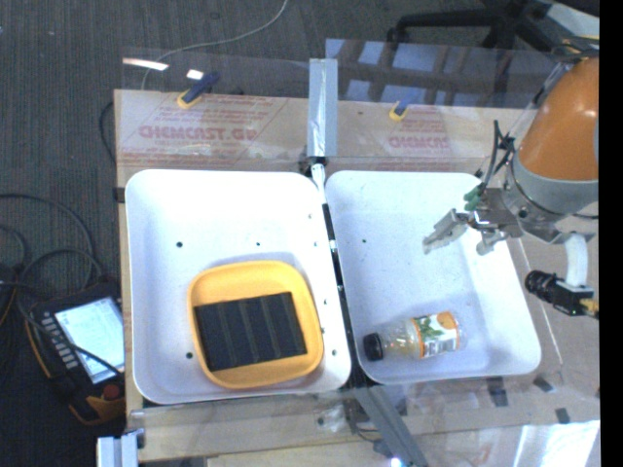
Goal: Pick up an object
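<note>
From my screen I see the gripper [465, 232] hanging over the upper right part of the right bin [389, 212], its two fingers spread apart with nothing between them. The thing I would go for is the small bottle [417, 338] lying on its side near the front wall of that same bin, dark cap pointing toward the divider between the bins, well apart from the gripper and nearer the camera. It looks like clear plastic with an orange and green label and some pale drink inside, so I judge it light to moderate in weight, fairly stiff, but smooth and round (which means it may roll away or squirt out if pinched off-centre). I would take hold across the middle of the body, on the labelled part, with the fingers set either side of its long axis, not at the narrow cap end. The front wall sits just beside it, which could crowd one finger. In the left bin [175, 212] lies a yellow tray [255, 324] with a dark ribbed insert, broad and flat, and I reckon that is a harder thing to grasp from above.
</note>
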Controlling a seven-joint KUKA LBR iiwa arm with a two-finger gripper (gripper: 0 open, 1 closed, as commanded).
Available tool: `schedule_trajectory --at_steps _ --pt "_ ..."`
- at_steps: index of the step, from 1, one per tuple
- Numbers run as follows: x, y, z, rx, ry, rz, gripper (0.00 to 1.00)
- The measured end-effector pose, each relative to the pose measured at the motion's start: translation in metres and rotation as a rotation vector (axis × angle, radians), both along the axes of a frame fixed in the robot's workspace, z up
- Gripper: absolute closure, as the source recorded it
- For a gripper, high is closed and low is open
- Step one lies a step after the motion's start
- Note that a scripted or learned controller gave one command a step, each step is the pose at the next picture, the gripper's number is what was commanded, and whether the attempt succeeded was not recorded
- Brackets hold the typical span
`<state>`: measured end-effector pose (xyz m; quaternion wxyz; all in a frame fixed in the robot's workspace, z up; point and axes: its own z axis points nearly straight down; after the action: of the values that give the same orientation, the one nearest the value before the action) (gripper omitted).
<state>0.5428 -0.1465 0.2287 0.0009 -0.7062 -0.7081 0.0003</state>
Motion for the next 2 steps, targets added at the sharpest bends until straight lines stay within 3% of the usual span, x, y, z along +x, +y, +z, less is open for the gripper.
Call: schedule_trajectory --at_steps 1,2 --pt "-0.0532 -0.026 -0.1333 -0.001 -0.007 0.064 0.0" --pt "-0.0519 -0.0255 -0.1235 -0.002 -0.009 0.064 1.0"
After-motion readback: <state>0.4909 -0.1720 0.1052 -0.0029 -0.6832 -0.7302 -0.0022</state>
